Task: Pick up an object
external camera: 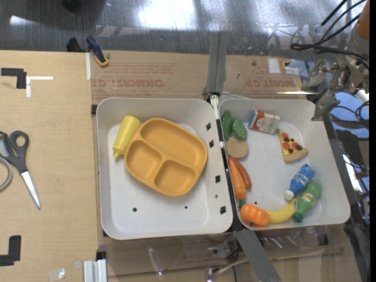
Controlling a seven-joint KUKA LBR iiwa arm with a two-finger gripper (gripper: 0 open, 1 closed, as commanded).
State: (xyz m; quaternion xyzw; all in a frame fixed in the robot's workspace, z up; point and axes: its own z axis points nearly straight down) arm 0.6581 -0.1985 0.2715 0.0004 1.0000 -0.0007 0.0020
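Arm parked up at the right edge, tool [365,33] mostly cropped, jaw state unreadable. Down-left of it, right bin [329,157] centre open, toys hugging walls.

Arm [365,31] cut off at right edge; scissors [20,163] cropped at left edge.

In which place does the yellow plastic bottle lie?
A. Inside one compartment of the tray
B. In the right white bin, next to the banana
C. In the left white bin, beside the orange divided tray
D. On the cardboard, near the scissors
C: the yellow plastic bottle lies on the floor of the left white bin, against the upper left edge of the orange divided tray, outside its compartments.
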